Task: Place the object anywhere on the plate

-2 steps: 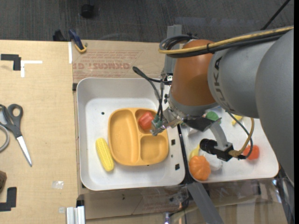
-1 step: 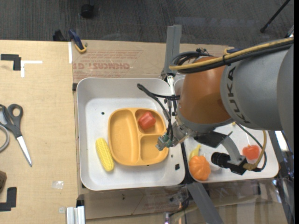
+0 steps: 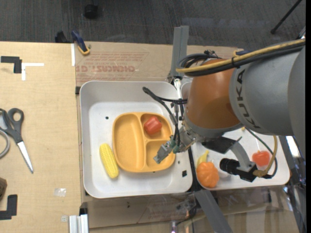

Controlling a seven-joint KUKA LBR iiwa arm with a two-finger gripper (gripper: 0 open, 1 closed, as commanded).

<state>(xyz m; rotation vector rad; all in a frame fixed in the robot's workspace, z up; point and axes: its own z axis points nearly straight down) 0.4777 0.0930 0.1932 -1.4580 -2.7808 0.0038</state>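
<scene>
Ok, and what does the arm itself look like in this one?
The arm is bulky, rounded and grey, with dark KUKA lettering and a wide orange band above the wrist. Black and yellow cables run along it. The gripper at its tip is small, dark and metallic.

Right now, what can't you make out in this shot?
- Hand: small and dark over the yellow divided plate; grip state unreadable.
- Right bin: mostly covered by the arm.
- Yellow item by the orange fruit: half hidden by the arm.
</scene>
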